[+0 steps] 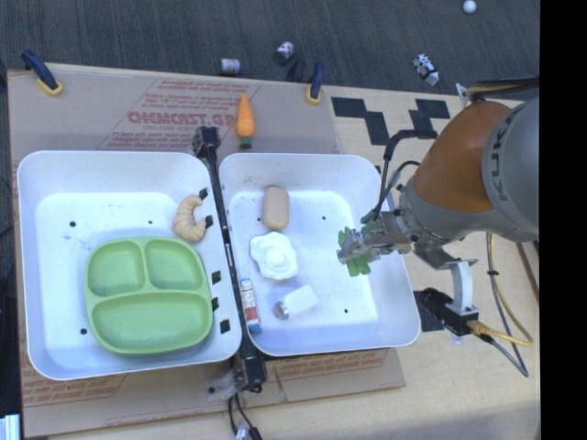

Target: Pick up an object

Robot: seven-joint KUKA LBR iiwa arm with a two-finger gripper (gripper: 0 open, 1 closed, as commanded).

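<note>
My gripper point(354, 251) hangs over the right side of the right bin point(390, 324), reaching in from the right. A small leafy green object point(351, 246) sits between its fingers, so the gripper is shut on it. Whether the object is lifted off the bin floor I cannot tell. Left of it in the same bin lie a tan oval piece point(275, 206), a lumpy white object point(273, 255) and a small white block point(298, 299). A thin red and white tube point(248, 302) rests along that bin's left wall.
The left bin point(37, 181) holds a green divided plate point(147, 293) and a curled tan piece point(191, 218). An orange carrot toy point(245, 117) lies on the cardboard behind the bins. Blue clamps point(41, 73) grip the board's back edge.
</note>
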